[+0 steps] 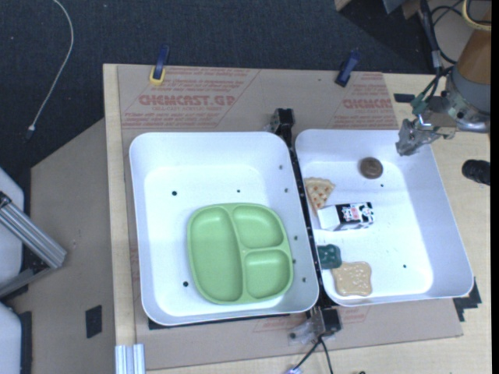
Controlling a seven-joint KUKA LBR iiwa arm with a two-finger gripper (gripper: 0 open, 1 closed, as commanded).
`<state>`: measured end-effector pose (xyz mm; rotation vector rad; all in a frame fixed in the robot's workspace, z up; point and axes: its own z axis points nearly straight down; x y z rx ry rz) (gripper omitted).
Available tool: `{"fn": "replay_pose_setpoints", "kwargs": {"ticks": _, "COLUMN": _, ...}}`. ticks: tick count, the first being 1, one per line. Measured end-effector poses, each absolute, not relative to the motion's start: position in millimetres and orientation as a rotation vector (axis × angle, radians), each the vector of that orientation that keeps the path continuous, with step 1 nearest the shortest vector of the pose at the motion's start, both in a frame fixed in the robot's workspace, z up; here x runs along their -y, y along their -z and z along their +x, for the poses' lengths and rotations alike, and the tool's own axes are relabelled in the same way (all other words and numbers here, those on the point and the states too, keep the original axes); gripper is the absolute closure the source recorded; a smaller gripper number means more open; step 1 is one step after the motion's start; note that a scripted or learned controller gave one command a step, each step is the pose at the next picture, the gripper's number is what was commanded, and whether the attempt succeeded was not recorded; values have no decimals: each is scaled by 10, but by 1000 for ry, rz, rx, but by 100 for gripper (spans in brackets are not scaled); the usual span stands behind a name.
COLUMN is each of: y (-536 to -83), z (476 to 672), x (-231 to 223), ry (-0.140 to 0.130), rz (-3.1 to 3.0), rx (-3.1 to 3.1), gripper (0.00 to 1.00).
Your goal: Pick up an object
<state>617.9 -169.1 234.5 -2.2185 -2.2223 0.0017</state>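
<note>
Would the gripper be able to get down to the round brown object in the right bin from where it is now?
Probably yes: the gripper sits near the right bin's far corner, and the round brown object lies apart from the other items.

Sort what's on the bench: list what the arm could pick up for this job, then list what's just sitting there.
For the job:
gripper, at the right bin's far right corner
brown round piece
cracker-like piece
black and white carton
teal piece
tan toast-shaped piece

Just sitting there:
green divided plate in the left bin
right bin
two clamps at the board's far edge
</note>
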Motion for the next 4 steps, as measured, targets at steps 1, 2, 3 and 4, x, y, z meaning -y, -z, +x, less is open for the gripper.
{"fn": "replay_pose_setpoints", "kwargs": {"ticks": 1, "y": -2242, "z": 6057, "x": 1164, "ry": -2, "rz": -2217, "rx": 2223, "gripper": 100}}
{"fn": "replay_pose_setpoints", "kwargs": {"ticks": 2, "y": -2180, "z": 5924, "x": 748, "ry": -2, "rz": -2218, "rx": 2222, "gripper": 100}}
{"fn": "replay_pose_setpoints", "kwargs": {"ticks": 3, "y": -2134, "z": 5818, "x": 229, "ry": -2, "rz": -2217, "rx": 2223, "gripper": 100}}
{"fn": "replay_pose_setpoints", "kwargs": {"ticks": 4, "y": -2130, "z": 5657, "x": -168, "ry": -2, "rz": -2216, "rx": 2223, "gripper": 100}}
